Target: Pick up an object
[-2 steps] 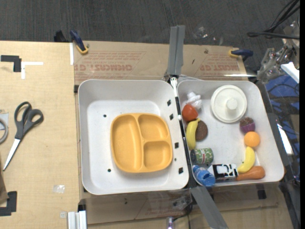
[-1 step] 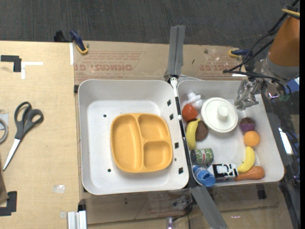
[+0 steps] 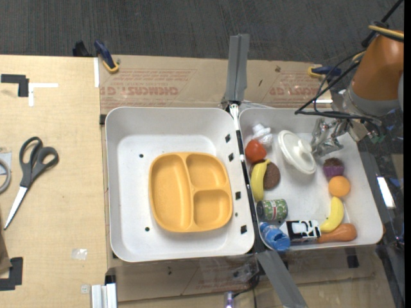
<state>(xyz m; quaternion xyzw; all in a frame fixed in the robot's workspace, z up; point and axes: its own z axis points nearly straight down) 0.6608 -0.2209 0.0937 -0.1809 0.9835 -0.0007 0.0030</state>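
Over the right-hand bin (image 3: 372,191), near its back edge, the gripper (image 3: 326,140) hangs just beside a white lid-like disc (image 3: 297,151). From where I stand the metal fingers look bunched and cluttered w/ cables, so I can't tell whether they're apart or closed, and I see nothing between them.

No object's been singled out by the task, so anything in that bin counts. Closest to the gripper: the white disc to its left and a dark purple fruit (image 3: 332,167) just below it. Further toward the front sit an orange (image 3: 339,186), a banana (image 3: 333,214), a carrot (image 3: 339,233) along the front wall, a black-and-white block (image 3: 302,230), a blue piece (image 3: 275,237), a green can (image 3: 273,209) on its side. By the divider: a red tomato (image 3: 255,151), a second banana (image 3: 258,179) touching a brown round thing (image 3: 271,176), plus a small white item (image 3: 260,133) at the back. The left bin (image 3: 122,172) holds a yellow divided tray (image 3: 191,191).

What could go wrong, imo:
- Disc is wide and domed; if the fingers come down on its top they'd prob. slide off or just tip it.
- Purple fruit and orange are round and close together; a descent btwn them could nudge one away and close on air.
- Gripper's near the back wall, so a small offset may clip the bin rim.
- Items are packed; grabbing one could drag a neighbour along and drop it.
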